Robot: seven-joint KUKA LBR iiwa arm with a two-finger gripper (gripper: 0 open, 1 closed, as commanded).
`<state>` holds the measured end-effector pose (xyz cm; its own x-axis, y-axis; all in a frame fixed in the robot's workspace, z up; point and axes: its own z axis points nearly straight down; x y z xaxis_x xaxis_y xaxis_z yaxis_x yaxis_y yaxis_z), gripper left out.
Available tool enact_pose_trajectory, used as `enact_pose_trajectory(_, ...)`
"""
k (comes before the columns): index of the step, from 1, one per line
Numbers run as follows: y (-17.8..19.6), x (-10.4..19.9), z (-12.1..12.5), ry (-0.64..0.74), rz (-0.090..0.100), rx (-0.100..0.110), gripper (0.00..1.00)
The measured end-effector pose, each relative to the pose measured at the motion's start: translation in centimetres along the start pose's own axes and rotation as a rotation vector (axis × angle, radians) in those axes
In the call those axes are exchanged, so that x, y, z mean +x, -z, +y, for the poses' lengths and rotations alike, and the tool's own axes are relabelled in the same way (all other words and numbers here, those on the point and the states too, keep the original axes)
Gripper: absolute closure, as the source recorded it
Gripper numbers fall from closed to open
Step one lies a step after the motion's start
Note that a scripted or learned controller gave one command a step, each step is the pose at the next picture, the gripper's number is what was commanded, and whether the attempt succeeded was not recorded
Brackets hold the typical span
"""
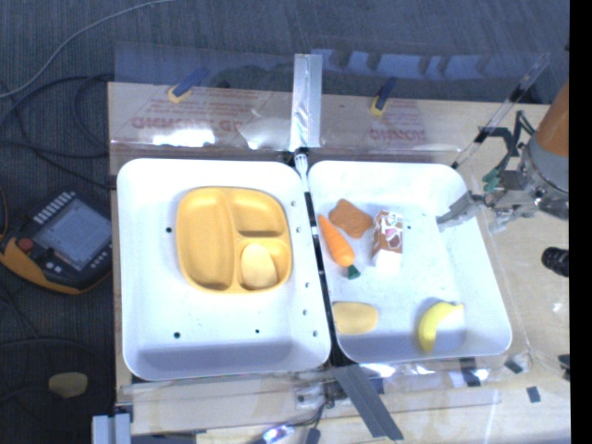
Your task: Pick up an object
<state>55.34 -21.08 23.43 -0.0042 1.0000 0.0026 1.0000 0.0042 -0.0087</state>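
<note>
Dark grey carpet surrounds the table (pixel 139 118), with cables trailing across it and a black and orange handheld control pendant (pixel 57 243) lying to the left. On the table sit two shallow white plastic bins side by side. The left bin (pixel 148 340) holds a yellow sectioned plastic tray (pixel 208 234) with a pale rounded piece (pixel 259 265) in its lower right compartment. The right bin (pixel 481 285) carries the candidates for picking: a brown rounded toy bread piece (pixel 351 216) near the upper middle, an orange toy carrot with a green tip (pixel 337 242) just beside it toward the divider, a small white and red carton (pixel 388 240) to the right of the bread, a tan oval piece (pixel 354 317) low near the front wall, and a yellow toy banana (pixel 435 323) in the front right corner.

The end effector (pixel 504 197) hangs at the right bin's upper right corner, over its rim, well apart from every object; whether it is apart or together cannot be told from this angle, since the wrist hardware hides it.

As a judgement, the task is at its very start: nothing is lifted, every object rests on the bin floor, and the approach, descent, grasp and lift all remain to be done.
</note>
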Motion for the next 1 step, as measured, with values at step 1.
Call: enact_pose_trajectory(1, -1.9, 4.82, 4.05, 0.117, -0.002, 0.0, 0.0)
